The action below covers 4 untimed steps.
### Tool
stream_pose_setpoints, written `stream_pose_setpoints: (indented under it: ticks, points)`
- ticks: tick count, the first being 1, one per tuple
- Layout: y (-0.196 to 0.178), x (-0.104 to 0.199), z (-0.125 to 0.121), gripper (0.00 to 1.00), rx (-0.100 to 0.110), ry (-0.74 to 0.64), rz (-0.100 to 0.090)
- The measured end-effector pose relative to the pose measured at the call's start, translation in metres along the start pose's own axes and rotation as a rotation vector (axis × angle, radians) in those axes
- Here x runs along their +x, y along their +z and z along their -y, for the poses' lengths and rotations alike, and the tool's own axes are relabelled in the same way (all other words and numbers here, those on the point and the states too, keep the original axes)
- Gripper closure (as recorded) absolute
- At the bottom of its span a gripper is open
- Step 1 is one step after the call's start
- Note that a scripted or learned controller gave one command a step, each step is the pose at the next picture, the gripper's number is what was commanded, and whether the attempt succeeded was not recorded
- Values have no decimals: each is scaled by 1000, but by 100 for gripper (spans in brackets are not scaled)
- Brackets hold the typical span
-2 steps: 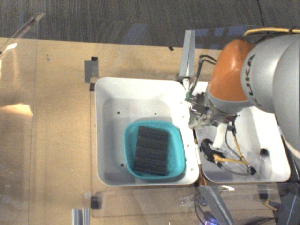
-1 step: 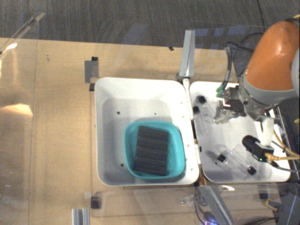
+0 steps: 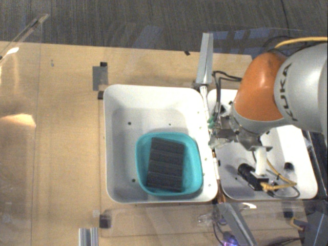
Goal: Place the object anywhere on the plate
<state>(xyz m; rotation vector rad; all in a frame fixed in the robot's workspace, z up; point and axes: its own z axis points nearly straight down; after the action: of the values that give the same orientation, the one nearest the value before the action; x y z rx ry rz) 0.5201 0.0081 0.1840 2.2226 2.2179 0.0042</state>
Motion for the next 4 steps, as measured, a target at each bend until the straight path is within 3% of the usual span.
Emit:
stream_pose_setpoints:
  ticks: [1,2,3,4]
  points:
    - [0,0,0,0,0,0,0]
    - [-11,1,-2,100,-6,-1,-1]
    - [-61,-38,29,100,-4,-70,1]
    - [-200,87,31,100,-10,-77,-1]
